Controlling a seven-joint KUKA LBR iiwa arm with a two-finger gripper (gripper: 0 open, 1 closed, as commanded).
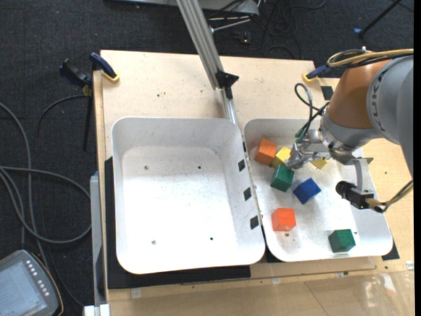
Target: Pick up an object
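Note:
The right bin [368,239] holds several blocks: an orange one [266,151] at the back left, a yellow one [283,155] beside it, a dark green one [282,177], a blue one [306,190], an orange-red one [283,219] near the front and another green one [341,240] at the front right. A further yellow block [320,163] peeks out under the arm. My gripper [297,158] hangs low over the cluster, just above the yellow and dark green blocks. The wrist hides its fingertips.
The left bin [131,196] lies beside the right one, sharing a raised divider [247,176]. A slanted metal pole [200,35] rises from the bench's back. Blue and yellow clamps [99,68] grip the bench's left corner. Cables trail around the arm's wrist.

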